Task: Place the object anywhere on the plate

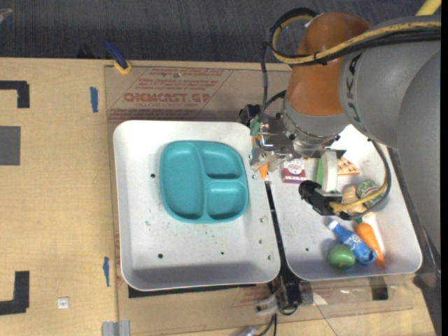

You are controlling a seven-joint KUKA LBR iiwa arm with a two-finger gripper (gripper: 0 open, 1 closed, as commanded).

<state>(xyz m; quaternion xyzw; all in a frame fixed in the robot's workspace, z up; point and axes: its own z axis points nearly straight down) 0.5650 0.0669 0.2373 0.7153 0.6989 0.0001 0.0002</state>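
Two shallow white bins side by side on a tan surface point(56, 208). The left bin point(133, 250) carries a teal plate point(204, 180) with three compartments, lying toward the bin's upper middle with nothing on it. The right bin point(399, 257) holds the loose objects: a green rounded piece point(341, 257), a blue piece point(355, 245) touching it, and an orange carrot-shaped piece point(371, 238) just beside these, all in the lower right part of the bin; a cluster of mixed items point(357, 191) lies above them, near the bin's middle. The grey arm point(399, 68), with its orange band point(322, 61), reaches over the upper part of the right bin, near the divide between the bins. The jaws point(280, 161) are hidden beneath the wrist; their state, and whether they touch or hold anything, cannot be told.
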